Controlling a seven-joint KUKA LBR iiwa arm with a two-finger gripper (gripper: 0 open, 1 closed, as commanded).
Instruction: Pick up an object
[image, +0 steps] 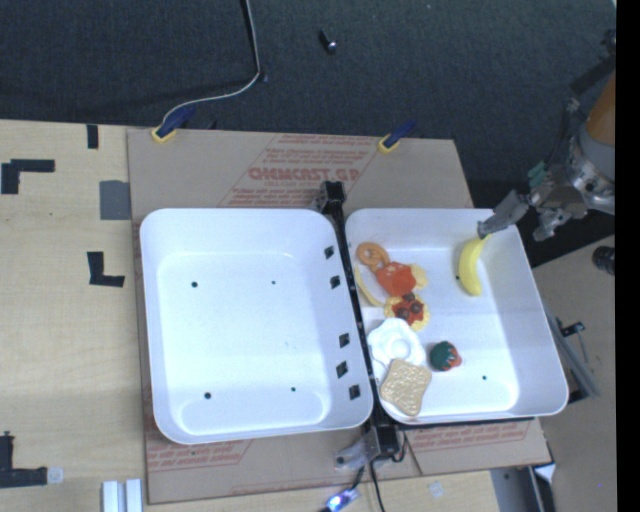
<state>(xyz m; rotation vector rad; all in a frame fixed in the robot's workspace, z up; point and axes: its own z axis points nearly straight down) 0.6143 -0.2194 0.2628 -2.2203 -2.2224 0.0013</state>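
Brown cardboard (300, 175) underlies two white bins. Inside the right bin (520, 330), a banana (470, 268) lies near the far wall, with a green-red toy (444, 355) and toast (405, 386) nearer. Just beyond the banana, the gripper (527, 215) hovers, fingers spread, gripping nothing.

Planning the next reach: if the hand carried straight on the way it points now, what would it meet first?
Probably the banana: the hand sits at the right bin's upper right rim, aimed down-left toward it. Its height above the bin is unclear, so it might pass over.
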